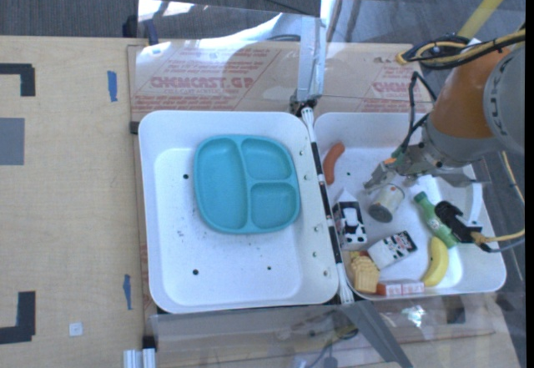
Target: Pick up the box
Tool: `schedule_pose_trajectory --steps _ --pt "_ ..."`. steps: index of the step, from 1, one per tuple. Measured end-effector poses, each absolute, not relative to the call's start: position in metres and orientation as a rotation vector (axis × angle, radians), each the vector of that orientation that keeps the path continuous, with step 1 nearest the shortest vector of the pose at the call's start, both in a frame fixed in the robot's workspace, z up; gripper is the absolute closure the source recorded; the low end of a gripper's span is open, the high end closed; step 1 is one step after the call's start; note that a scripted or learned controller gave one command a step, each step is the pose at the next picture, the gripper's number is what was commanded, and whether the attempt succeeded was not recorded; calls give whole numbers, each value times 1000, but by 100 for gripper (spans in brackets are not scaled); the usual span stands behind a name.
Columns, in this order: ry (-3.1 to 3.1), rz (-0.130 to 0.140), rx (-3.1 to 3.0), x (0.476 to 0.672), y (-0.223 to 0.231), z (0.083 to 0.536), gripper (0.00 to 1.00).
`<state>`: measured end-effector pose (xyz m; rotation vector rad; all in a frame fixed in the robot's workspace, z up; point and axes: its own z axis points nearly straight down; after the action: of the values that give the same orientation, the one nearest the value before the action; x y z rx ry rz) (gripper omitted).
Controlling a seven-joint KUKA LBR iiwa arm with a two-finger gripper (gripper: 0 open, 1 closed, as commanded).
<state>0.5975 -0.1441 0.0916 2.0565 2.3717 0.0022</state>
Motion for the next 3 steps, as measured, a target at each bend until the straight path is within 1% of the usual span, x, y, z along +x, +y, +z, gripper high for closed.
schedule_pose_trajectory --steps 1,2,3 --pt "2014 -6 2420 661 -167 88 0" --pt "2179 -1 2265 590 -146 93 0" --pt "2179 -1 2265 590 -146 93 0"
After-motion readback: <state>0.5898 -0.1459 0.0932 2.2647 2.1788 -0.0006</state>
